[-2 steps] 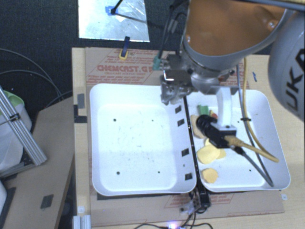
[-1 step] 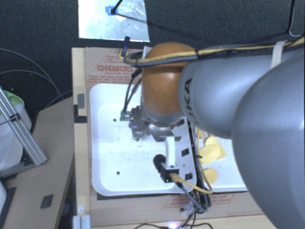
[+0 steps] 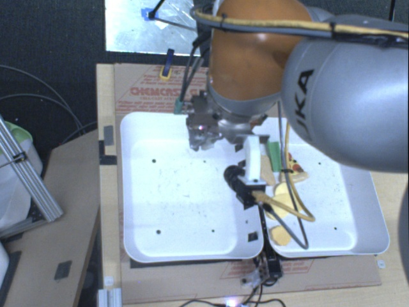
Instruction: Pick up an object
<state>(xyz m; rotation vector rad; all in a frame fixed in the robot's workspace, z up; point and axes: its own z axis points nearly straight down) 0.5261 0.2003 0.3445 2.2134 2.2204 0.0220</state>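
Bench [image 3: 70, 171] of tan board against a dark backdrop, with a printed cardboard sheet [image 3: 147, 91] under two white bins.

- Arm [image 3: 345, 88] comes in from 3 o'clock and its bulk covers the top of the right bin [image 3: 339, 216].
- Gripper [image 3: 200, 134] hangs over the left bin [image 3: 166, 197], near that bin's 1 o'clock corner. The floor under it shows specks and dots. Seen from above, I cannot tell whether the gripper is open or closed, and I see nothing held.
- All the pickable things I can make out lie in the right bin, along its 9 o'clock side just past the shared wall.
  - Green stick [image 3: 273, 154]: partly under the arm, long axis about 12 to 6.
  - Small red-and-yellow item [image 3: 296, 166]: just beside the stick at its 3 o'clock, too small to name.
  - Pale yellow pieces [image 3: 279, 236]: near the 7 o'clock corner.
- Key relation: from the gripper, the green stick lies between 3 and 4 o'clock and is the nearest object. The yellow pieces lie toward 4 to 5 o'clock, farther off.
- Judgement: the pick has not begun. The gripper must cross the dividing wall toward 4 o'clock before it can descend, and it should close across the stick's short axis, along the 9-to-3 line.
- Risk: the objects lie close together, so the gripper could nudge a neighbour.
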